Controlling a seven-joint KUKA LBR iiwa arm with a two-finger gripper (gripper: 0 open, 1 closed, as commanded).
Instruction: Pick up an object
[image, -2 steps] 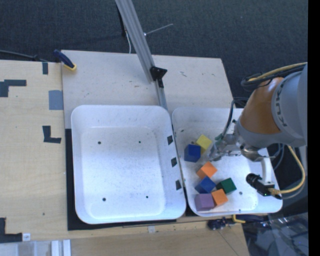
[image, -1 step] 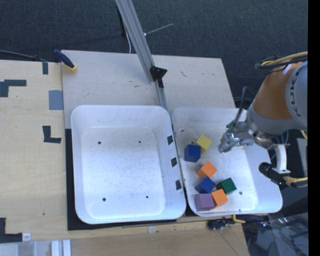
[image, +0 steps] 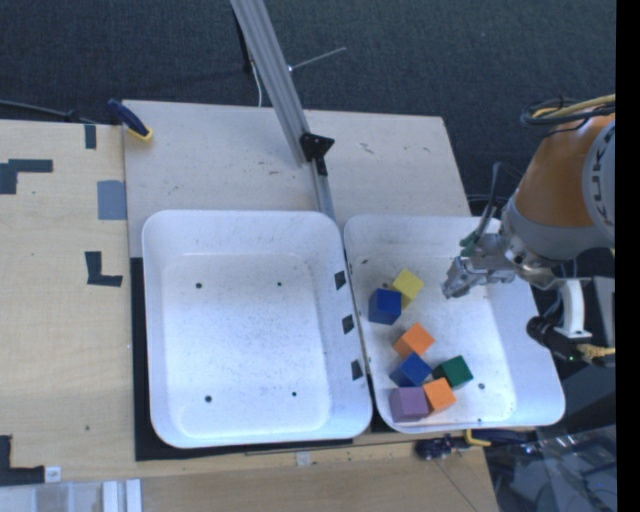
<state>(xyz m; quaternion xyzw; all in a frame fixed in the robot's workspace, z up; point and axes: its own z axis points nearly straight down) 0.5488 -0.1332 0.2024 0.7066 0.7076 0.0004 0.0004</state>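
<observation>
Small coloured toy blocks (image: 415, 355) sit together in the right white plastic bin (image: 520, 395). The grey metal gripper (image: 458, 283) hangs over that bin, just beside the yellow block (image: 407, 285).

A blue-and-yellow clamp (image: 130, 119) lies on the bench (image: 60, 300) beside grey tape (image: 111, 199).

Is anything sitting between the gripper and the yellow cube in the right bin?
Nothing visible does. The gripper is over bare floor of the right bin, just right of the yellow cube; the other cubes lie left of it or nearer the camera.
</observation>
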